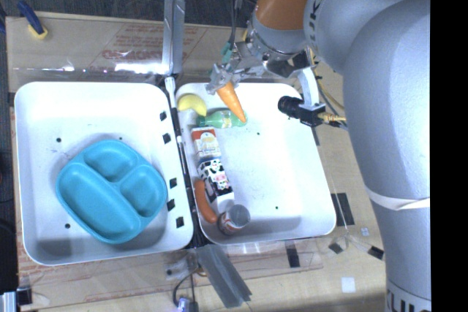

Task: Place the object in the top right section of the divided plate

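Up at the back of the right bin: that's where the action is, so here's the rundown.

gripper: the gripper (228,77) sits at the far left corner of the right bin (292,179), hanging off the grey arm (365,25) that comes in from the right.

fingers: clamped on the top end of the carrot (232,100), as far as I can tell. The orange tip sticks out right below the metal bits, so I'd call it held, not just touched.

carrot axis: long axis runs from the fingers down and a bit right, thin end pointing away from the gripper. It looks lifted off the pile, but I can't say how high.

stuff under it: lemon (191,104) just to the left, green thing (223,118) right below the tip, then a carton (212,168), a sausage (206,202) and a can (235,216) lined up along the bin's left wall.

plate: blue plate (110,190) sits in the left bin (44,120), well apart from the carrot, off to the left and toward the front.

target: top right section (142,190) is the nearest pocket to the divider between bins, I think.

the move: carry goes left and forward across the divider. Since the carrot dangles slantwise, my guess is it lands tip first.
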Controlling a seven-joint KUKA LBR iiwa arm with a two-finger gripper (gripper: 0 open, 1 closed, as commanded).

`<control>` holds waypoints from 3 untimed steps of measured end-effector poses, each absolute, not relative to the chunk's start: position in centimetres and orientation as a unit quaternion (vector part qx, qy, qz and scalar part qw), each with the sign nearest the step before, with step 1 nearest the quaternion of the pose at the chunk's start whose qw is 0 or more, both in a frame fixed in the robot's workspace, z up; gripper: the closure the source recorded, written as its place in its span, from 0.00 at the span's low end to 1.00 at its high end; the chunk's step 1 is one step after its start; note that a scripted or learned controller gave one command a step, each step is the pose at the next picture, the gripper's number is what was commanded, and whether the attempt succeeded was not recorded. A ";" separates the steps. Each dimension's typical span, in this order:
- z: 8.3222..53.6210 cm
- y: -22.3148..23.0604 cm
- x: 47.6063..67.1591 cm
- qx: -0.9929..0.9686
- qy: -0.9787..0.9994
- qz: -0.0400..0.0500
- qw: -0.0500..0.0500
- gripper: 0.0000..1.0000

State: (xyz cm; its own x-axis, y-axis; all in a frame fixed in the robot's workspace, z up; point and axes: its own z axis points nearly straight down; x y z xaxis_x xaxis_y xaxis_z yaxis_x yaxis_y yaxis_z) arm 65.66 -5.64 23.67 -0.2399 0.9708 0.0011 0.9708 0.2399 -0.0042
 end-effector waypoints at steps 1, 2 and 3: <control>19.1 4.4 64.0 -0.652 -0.758 0.002 0.001 1.00; 19.1 9.9 58.1 -0.695 -0.719 0.002 0.001 1.00; 11.5 10.1 56.1 -0.614 -0.789 -0.005 -0.004 1.00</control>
State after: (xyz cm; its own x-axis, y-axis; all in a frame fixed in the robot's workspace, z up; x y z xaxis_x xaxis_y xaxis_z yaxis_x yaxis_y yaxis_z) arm 56.10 10.10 11.47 -0.2459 0.9693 0.0002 0.9692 0.2459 0.0117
